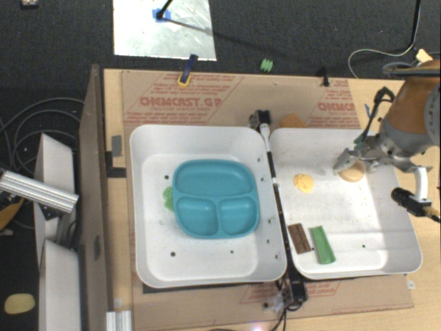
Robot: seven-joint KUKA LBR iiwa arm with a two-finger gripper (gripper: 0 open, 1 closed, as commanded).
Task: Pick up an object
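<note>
gripper [353,163] sits low over the far part of the right bin [396,250], with a tan lump [353,174] at its tips; cannot tell whether the fingers are open or closed on it. yellow lump [304,182] lies to its left; brown bar [299,238] and green block [322,245] lie side by side near the front. blue tray [215,198] fills the left bin [148,205].

Bins [207,138]: white plastic, smooth, faint sheen.
Tray [215,197]: blue plastic, smooth, matt.
Bench board [227,92]: brown printed cardboard, matt.
Floor [55,40]: dark carpet, rough.
Sheet [164,21]: silvery, crinkled, reflective.
Arm [413,116]: grey, orange band, smooth.
</note>
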